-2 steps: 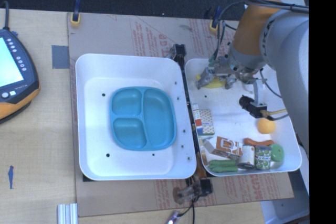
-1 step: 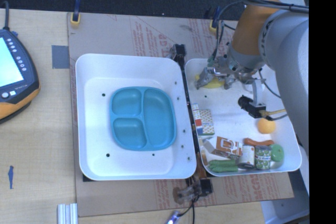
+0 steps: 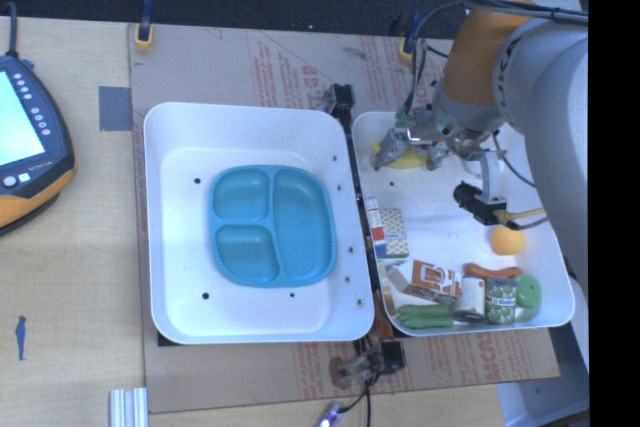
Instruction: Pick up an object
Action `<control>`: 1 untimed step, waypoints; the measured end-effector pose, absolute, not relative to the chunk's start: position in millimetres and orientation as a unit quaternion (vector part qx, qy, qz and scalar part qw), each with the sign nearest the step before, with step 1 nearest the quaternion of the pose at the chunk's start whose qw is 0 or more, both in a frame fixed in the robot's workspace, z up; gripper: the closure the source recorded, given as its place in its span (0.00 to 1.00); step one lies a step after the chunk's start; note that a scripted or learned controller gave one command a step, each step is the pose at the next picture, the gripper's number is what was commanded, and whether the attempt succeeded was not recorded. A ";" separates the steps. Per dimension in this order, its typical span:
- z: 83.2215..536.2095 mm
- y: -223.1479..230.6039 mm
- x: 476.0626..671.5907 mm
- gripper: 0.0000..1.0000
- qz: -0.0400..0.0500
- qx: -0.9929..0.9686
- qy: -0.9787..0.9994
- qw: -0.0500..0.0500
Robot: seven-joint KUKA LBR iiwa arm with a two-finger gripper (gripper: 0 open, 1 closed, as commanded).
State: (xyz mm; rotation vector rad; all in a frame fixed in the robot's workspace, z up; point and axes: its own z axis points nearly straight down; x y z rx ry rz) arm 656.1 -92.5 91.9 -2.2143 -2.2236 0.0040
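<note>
**A:** Where is the end effector, and why there?

**B:** The end effector (image 3: 408,147) hangs low in the far corner of the right bin (image 3: 436,215). Directly under it, touching or very nearly so, lies a yellow object (image 3: 385,157). I judge this to be the chosen pick. The piece lies apart from the rest of the clutter, so there is room to come down around it without nudging anything else.

**A:** Does it have hold of it?

**B:** I cannot tell. The arm (image 3: 535,105) reaches over from the right and its wrist covers the grasp. How far open the end effector is, and whether anything sits in its grip, is hidden.

**A:** What does the yellow object look like?

**B:** It is small, long and bright yellow, and lies flat on the white floor of the bin. One end pokes out from under the end effector toward the left bin (image 3: 165,215). It may be a toy banana, but it is too small to be sure.

**A:** What else is near?

**B:** On the camera side of the end effector, well apart from it, are a small printed box (image 3: 386,231) and an orange ball (image 3: 507,240). Farther that way, packets and green items crowd the bin's near wall. Across the dividing wall from the end effector, the left bin holds a blue divided plate (image 3: 272,223). Both bins rest on the surface (image 3: 80,295).
</note>
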 end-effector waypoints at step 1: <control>92.0 -93.0 656.1 0.00 0.001 -0.706 -0.709 0.002</control>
